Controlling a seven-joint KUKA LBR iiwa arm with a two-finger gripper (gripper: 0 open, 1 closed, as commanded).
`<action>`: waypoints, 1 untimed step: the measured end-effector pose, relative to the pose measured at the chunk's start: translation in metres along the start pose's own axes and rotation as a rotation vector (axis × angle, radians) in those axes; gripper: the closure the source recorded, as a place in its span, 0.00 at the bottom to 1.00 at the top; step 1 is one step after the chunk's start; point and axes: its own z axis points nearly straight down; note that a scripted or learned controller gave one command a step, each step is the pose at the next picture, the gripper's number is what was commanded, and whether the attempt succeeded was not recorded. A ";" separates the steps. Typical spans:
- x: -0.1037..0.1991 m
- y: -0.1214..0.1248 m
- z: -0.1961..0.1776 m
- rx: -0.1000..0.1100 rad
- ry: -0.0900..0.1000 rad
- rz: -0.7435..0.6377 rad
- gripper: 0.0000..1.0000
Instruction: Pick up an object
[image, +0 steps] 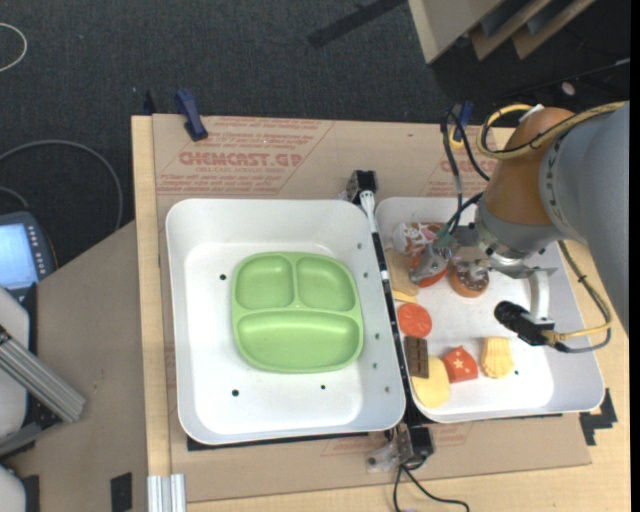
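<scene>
Two white bins sit side by side; the left bin holds a green divided plate, and my gripper is down in the right bin, near its far left part. Whether it grips anything I cannot tell, as my wrist covers it. Near it lies a red tomato-like piece, and toward the front a brown block, a yellow disc, a red piece and a pale yellow piece.

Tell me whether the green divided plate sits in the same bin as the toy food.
No: the green divided plate lies in the left bin, while the toy food pieces lie in the right bin.
</scene>
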 end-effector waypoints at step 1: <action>-0.025 0.057 0.001 0.071 0.031 -0.013 0.00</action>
